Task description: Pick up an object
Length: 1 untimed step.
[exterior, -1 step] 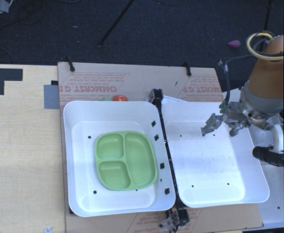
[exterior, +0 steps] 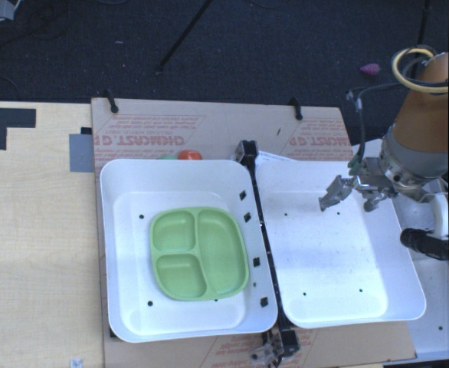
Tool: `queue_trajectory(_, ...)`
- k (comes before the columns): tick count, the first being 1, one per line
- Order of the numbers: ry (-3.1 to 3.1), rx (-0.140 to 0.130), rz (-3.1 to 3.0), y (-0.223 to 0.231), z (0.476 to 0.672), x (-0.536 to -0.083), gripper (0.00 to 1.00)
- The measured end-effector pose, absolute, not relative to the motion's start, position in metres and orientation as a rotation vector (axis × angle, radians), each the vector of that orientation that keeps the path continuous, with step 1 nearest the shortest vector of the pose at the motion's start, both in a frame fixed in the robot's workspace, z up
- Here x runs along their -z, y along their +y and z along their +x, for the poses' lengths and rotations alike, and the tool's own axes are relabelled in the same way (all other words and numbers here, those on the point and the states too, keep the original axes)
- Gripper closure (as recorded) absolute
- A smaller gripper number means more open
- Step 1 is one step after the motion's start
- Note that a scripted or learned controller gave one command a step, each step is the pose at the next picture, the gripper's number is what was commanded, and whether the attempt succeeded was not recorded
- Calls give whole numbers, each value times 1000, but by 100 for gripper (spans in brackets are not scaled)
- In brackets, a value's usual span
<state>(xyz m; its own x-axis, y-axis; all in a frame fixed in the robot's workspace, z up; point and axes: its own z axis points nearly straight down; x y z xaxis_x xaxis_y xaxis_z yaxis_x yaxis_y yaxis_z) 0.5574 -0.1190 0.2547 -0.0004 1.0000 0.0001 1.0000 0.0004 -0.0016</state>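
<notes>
A green divided plate [exterior: 199, 253] lies flat in the left bin [exterior: 125, 205], its long axis running roughly from the far side toward the near side, slightly tilted, with its two small compartments on the left. The tool [exterior: 339, 192] hangs over the right bin [exterior: 347, 282], well apart from the plate; whether it is open, I cannot tell. An orange object [exterior: 189, 156] peeks from behind the left bin's far rim.

Pale green plastic plate [exterior: 199, 253] with three compartments

It lay flat, right side up, in the left white bin [exterior: 125, 297], slightly turned.
</notes>
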Motion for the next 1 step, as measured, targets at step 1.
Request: queue_trajectory(1,-2216,-8,-2217,-125,551,-206,0)
